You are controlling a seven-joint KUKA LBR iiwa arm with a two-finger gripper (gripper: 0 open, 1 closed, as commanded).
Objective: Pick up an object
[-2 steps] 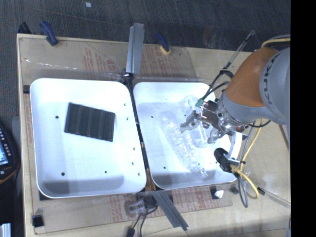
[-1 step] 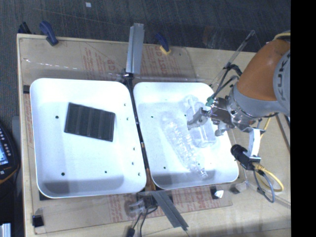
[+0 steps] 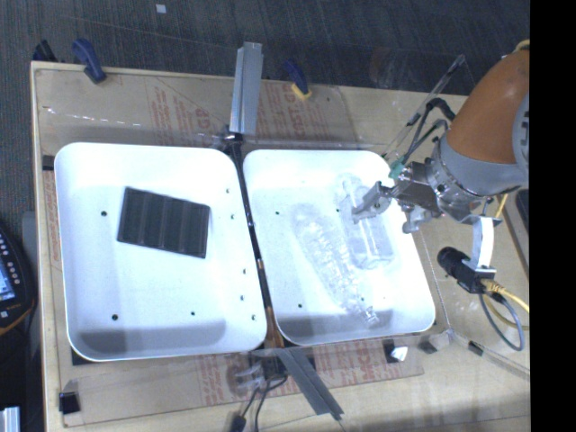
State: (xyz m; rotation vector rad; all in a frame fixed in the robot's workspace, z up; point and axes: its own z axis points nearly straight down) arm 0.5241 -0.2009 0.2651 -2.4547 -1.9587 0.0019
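Camera view puts your claw (image 3: pixel 367 203) over the right bin (image 3: pixel 409 318), at three o'clock of the frame; you cannot tell whether it is spread or closed. Two clear plastic bottles (image 3: pixel 326 252) lie beneath and just beside it, nearly lost against white. The dark ridged pad (image 3: pixel 164 222) sits well apart in the left bin (image 3: pixel 81 331). Watch out: slick, round plastic could squirt sideways, and you'd likely come up with nothing.

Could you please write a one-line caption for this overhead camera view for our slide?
KUKA gripper poised over clear plastic bottles in the right bin; a dark ribbed pad lies in the left bin.
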